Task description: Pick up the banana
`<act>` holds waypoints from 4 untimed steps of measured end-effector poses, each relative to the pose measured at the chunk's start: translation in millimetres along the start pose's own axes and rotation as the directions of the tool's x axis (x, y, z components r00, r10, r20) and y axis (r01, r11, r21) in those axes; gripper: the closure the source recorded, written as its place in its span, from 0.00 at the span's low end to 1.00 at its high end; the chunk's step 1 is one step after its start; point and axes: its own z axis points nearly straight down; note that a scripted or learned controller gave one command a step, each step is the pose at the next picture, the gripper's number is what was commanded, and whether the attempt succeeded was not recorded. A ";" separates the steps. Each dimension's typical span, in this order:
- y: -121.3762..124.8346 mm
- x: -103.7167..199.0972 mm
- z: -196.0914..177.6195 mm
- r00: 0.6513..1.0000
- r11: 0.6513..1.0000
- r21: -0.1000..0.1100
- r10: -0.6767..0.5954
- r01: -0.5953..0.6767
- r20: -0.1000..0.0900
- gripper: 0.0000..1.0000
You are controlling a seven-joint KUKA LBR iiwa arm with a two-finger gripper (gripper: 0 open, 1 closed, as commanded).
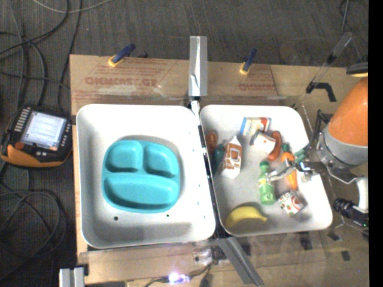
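The banana (246,214) lies at the right bin's (311,220) near edge, among small cartons and bottles. The left bin (87,178) holds a blue tray (142,175). The arm (350,127) leans over the right rim, its gripper (293,171) low among the clutter.

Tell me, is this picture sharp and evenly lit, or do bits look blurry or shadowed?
Camera view: soft throughout, small items in the right bin smear together; the banana stays readable; the left bin looks bright with shadow along its near wall; the floor is dim.
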 end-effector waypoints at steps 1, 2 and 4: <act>-2.0 67.9 100.9 0.990 0.990 -0.012 -0.142 0.142 0.007 0.00; -5.8 86.3 8.6 1.000 1.000 -0.001 0.021 -0.021 0.004 0.00; -3.1 52.2 101.0 0.946 0.946 -0.011 -0.323 0.323 0.008 0.00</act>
